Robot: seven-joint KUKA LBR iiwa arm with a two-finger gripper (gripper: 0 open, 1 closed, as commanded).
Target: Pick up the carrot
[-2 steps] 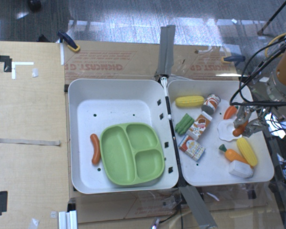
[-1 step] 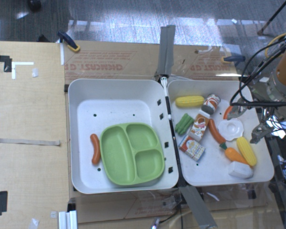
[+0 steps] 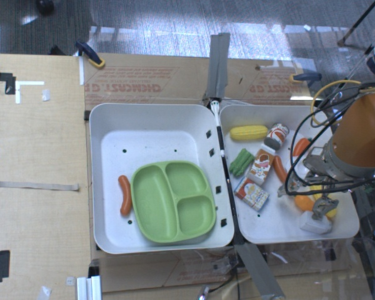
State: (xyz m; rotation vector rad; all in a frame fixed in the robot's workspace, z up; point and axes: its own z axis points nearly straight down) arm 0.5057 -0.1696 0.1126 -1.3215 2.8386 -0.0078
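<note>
Camera view showed my gripper [image 3: 325,206] low at the right bin's [image 3: 272,233] near right corner, finger state impossible to tell, while the carrot [image 3: 280,169] lay left beside a juice carton [image 3: 260,166], so I feared grabbing a neighbouring toy instead.

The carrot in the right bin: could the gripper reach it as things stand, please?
Probably yes: the carrot lies uncovered just left of the gripper, though a carton crowds its far side.
</note>
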